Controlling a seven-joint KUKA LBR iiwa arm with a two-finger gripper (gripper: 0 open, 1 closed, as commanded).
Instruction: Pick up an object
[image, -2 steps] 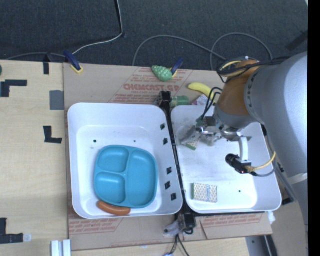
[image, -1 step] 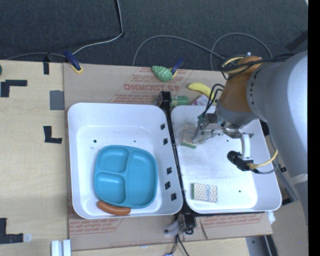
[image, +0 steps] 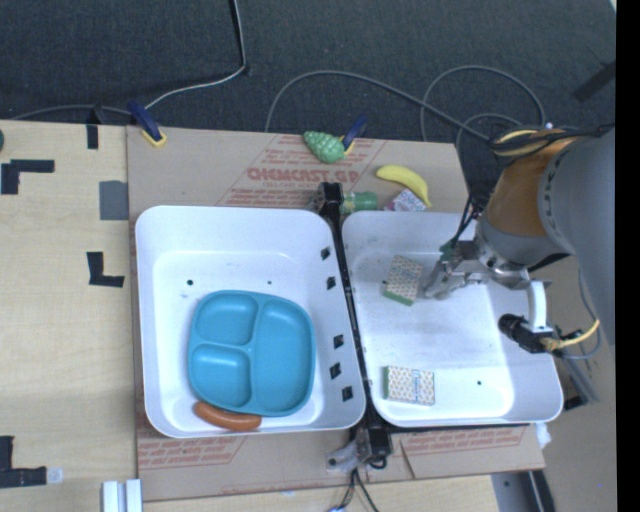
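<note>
1. Right bin (image: 520, 400), white and shallow: the landmark for all notes below.
2. Claw (image: 437, 283) is low inside the right bin, in its far half, reaching in from the bin's right wall. Metal fingers point toward the bin's centre divider.
3. Whether the claw is released or clenched: cannot tell. Nothing is seen between its tips.
4. Green-edged sponge (image: 402, 279) lies flat on the right bin's floor, far half, just beside the claw tips on the divider side. Whether they touch is unclear.
5. Patterned cloth pad (image: 410, 385) lies flat near the right bin's near wall, well apart from the claw.
6. Left bin (image: 160, 260) sits against the right bin's divider side. It holds a blue divided plate (image: 251, 351) and an orange sausage (image: 227, 417) at the plate's near edge.
7. Beyond the right bin's far wall, on the cardboard sheet (image: 250, 180) over the tabletop: a yellow banana (image: 404, 182), a green toy (image: 324, 146), and a small wrapped item (image: 406, 203).
</note>
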